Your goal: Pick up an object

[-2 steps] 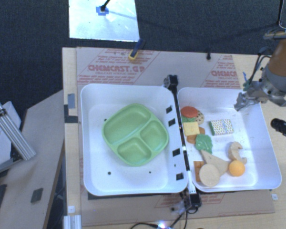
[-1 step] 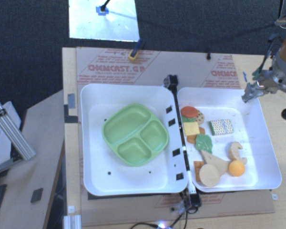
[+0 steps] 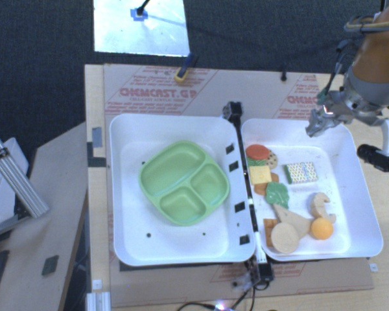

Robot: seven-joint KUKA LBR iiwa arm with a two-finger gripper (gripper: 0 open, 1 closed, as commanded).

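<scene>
The right bin (image 3: 356, 173) holds several toy food pieces: a red round slice (image 3: 258, 152), a yellow square (image 3: 260, 174), a green leafy piece (image 3: 277, 193), a patterned sponge-like block (image 3: 300, 172), a wooden spoon shape (image 3: 286, 233), a beige curved piece (image 3: 320, 205) and an orange ball (image 3: 321, 229). My gripper (image 3: 316, 123) hangs over the bin's far right corner, above and to the right of the patterned block. Nothing shows between its fingertips.
The left bin (image 3: 126, 238) carries a green divided plate (image 3: 183, 183). A black divider (image 3: 242, 173) runs between the bins. A shiny metal sheet (image 3: 141, 18) lies behind the bench, and a metal frame (image 3: 13, 180) stands at the left.
</scene>
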